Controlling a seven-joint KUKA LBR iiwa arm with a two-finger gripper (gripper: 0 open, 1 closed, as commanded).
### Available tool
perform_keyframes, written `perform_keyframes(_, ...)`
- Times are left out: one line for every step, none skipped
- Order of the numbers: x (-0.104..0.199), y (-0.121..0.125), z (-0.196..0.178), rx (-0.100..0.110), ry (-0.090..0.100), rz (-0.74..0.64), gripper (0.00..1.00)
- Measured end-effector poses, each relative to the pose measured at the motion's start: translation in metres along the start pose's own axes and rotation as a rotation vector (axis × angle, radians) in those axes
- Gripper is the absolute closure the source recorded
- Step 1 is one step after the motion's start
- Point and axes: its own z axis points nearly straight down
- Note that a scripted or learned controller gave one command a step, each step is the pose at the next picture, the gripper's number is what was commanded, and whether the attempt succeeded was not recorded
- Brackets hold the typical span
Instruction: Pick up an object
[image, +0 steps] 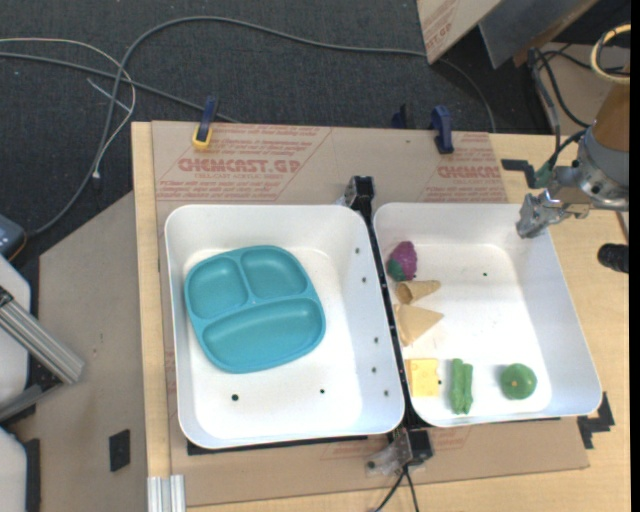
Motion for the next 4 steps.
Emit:
perform_keyframes(0.001,-0.007,-0.050,0.000,0.000,0.000,1.00)
perform_keyframes(0.048,-0.006,-0.054,0.008,0.006,-0.005,1.00)
perform_keyframes(0.098,-0.014,-0.060,0.009,0.007,-0.005,1.00)
perform_keyframes(0.162,-0.016,-0.056,0.010,0.007,-0.007,1.00)
